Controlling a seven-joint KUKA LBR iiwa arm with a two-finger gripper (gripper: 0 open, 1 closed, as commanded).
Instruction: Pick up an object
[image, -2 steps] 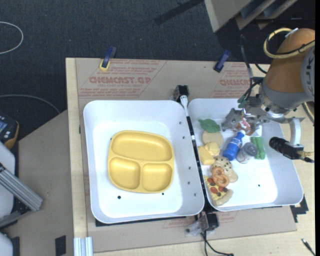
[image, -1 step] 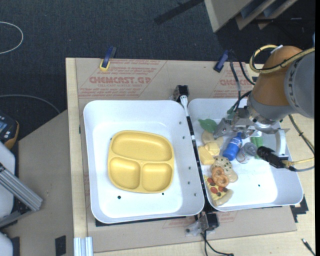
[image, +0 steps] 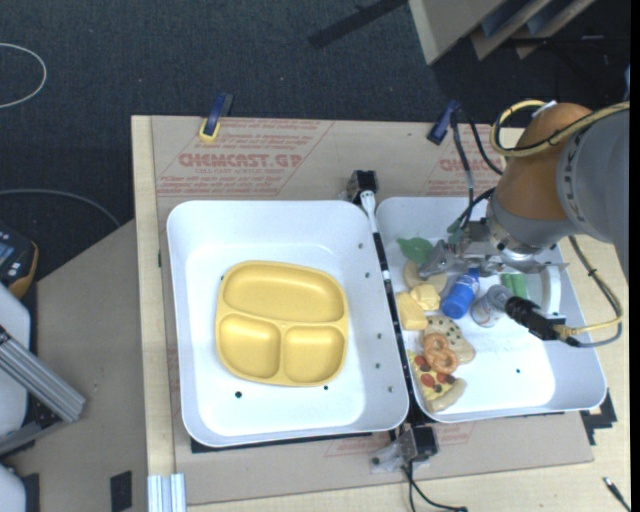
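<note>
The brown sheet (image: 250, 160) on the table read "CHEMCAST GP" in red. The pincer (image: 470, 272) hung over the right bin (image: 560, 385), touching a blue cylinder (image: 460, 297); its grip could not be told. A yellow tray (image: 282, 322) lay in the left bin (image: 200, 240).

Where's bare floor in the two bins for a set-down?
Left bin: a bare white band rings the yellow divided plate, widest along the top. Right bin: open floor at the lower right, beyond the pizza slice. Its upper left is crowded: the gripper, blue bottle, green toy and yellow pieces.
</note>
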